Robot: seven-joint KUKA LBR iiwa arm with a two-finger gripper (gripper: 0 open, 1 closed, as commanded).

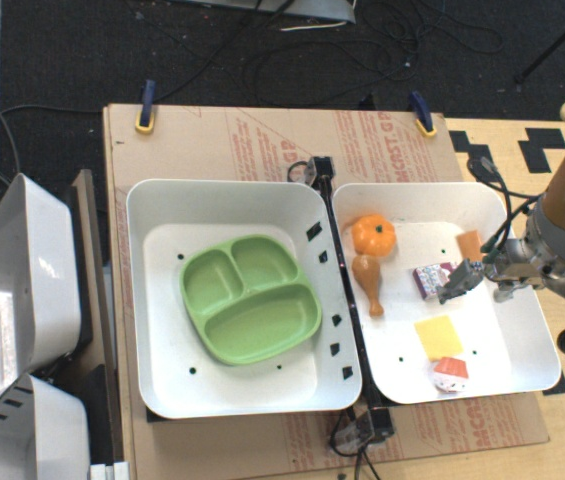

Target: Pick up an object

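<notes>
1. The gripper (pixel 459 283) sits low over the right bin (pixel 522 353), near its right wall and just beside the purple packet (pixel 429 279).
2. Whether anything sits between the gripper's tips cannot be told.
3. Right bin contents: orange pumpkin (pixel 373 236) at the far left, drumstick (pixel 367 281) along the left wall, orange block (pixel 469 244) toward the far right, yellow square (pixel 439 336) and red-white item (pixel 451 372) near the front edge.
4. The left bin (pixel 152 298) carries a green divided plate (pixel 251 297) at its centre.
</notes>
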